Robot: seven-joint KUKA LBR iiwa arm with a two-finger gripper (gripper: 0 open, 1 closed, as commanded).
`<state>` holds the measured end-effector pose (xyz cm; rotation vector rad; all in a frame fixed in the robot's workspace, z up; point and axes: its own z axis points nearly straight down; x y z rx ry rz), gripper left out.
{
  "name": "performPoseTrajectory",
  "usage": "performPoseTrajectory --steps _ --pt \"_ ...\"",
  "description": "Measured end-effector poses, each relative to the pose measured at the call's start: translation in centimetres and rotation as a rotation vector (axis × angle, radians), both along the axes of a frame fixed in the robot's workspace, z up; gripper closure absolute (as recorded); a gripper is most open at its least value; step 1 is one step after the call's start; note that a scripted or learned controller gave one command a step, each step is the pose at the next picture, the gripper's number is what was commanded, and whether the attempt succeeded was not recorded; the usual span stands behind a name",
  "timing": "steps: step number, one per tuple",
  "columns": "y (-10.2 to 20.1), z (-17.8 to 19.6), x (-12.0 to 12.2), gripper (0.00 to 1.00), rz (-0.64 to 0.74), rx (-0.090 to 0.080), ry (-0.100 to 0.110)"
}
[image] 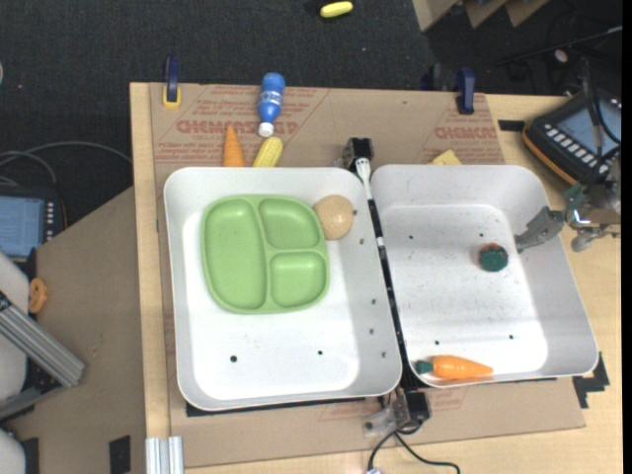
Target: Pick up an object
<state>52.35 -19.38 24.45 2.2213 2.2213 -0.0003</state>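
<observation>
Gripper (541, 227) reaches over the right bin's (553, 309) far-right rim, grey fingers (533, 231) pointing left; their spread is too small to tell, and nothing shows between them. Just left of the fingertips, apart from them, a dark green round object (494, 258) lies on the bin floor. Farther out: a toy carrot (456, 367) at the near rim, and in the left bin (197, 363) a green divided plate (265, 253) touching a tan ball (334, 215).

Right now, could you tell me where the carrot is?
The carrot lies in the right bin, against its near rim, well below the dark green ball.
</observation>
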Motion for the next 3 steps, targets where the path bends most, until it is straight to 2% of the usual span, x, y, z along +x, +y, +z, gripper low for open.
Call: performPoseTrajectory --steps 1,2,3 --pt "-2.1 -14.9 3.2 0.00 0.004 0.003 -0.001" --pt "-0.9 -14.4 10.5 0.00 0.005 -0.002 -0.008" --pt "-2.6 -15.9 6.0 0.00 0.003 0.011 -0.001"
